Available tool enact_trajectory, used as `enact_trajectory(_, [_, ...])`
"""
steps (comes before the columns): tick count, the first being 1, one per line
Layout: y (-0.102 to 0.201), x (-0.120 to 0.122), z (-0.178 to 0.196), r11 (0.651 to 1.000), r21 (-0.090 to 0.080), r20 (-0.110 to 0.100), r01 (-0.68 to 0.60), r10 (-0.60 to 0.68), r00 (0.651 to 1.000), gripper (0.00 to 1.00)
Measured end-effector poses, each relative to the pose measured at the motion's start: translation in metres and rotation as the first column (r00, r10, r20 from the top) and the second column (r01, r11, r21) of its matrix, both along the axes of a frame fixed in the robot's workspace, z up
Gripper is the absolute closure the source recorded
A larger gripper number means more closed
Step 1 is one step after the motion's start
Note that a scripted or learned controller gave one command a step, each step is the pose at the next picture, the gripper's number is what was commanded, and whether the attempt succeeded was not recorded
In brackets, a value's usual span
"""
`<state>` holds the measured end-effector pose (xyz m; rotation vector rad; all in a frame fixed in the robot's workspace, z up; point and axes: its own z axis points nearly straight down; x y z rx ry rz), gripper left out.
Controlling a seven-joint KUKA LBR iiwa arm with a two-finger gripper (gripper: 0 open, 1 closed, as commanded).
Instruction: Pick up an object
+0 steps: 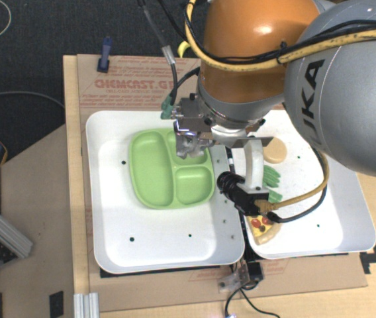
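A light green divided tray [165, 171] lies in the left bin [112, 224], toward its right side. My gripper [194, 144] hangs low over the tray's upper right corner, close to the wall between the two bins. The grey arm and its orange band cover the bins' far edge. In the right bin [347, 224] a tan round biscuit [276, 152] sits near the back. A green leafy toy [271, 181] lies just below it. A pizza slice toy [262, 226] rests at the front left corner, partly under a black cable clamp.
Both bins rest on a brown cardboard sheet [82, 111]. Yellow and black cables [307, 201] loop from the arm down over the right bin. A blue clip [104, 55] lies at the sheet's back left.
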<state>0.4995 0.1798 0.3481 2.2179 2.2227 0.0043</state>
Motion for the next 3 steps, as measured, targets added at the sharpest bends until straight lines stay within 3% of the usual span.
enact_trajectory(1, [-0.098,-0.022,-0.091,1.0,-0.004,-0.015,0.012,-0.012,1.0,1.0])
enact_trajectory(2, [-0.142,-0.019,0.107,1.0,0.001,0.019,0.005,-0.005,1.0,1.0])
enact_trajectory(3, [-0.124,-0.009,0.054,1.0,-0.001,-0.009,0.001,-0.001,1.0,1.0])
